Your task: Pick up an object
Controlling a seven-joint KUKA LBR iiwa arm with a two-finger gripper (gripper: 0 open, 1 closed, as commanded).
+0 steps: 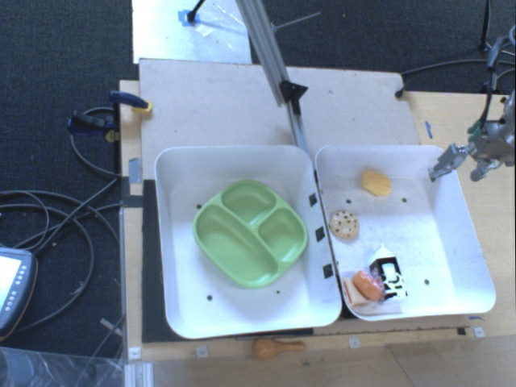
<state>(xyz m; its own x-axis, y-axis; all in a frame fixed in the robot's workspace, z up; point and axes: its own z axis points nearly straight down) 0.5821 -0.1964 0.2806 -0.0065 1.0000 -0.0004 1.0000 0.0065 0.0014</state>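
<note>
Jaws (pixel 463 161) hang open over right bin's (pixel 468 240) bare far-right rim.

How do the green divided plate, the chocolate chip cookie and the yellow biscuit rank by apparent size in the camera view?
1. Green divided plate, by far the largest.
2. and 3. Chocolate chip cookie and yellow biscuit look about alike; I would not rank them.

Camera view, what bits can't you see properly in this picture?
- Gripper: too small and blurry, and the arm is cut off by the right edge.
- Black-and-white item in the right bin: too small to name.
- Orange thing: partly tucked under it.
- Brown object below the bins: blurred.
</note>
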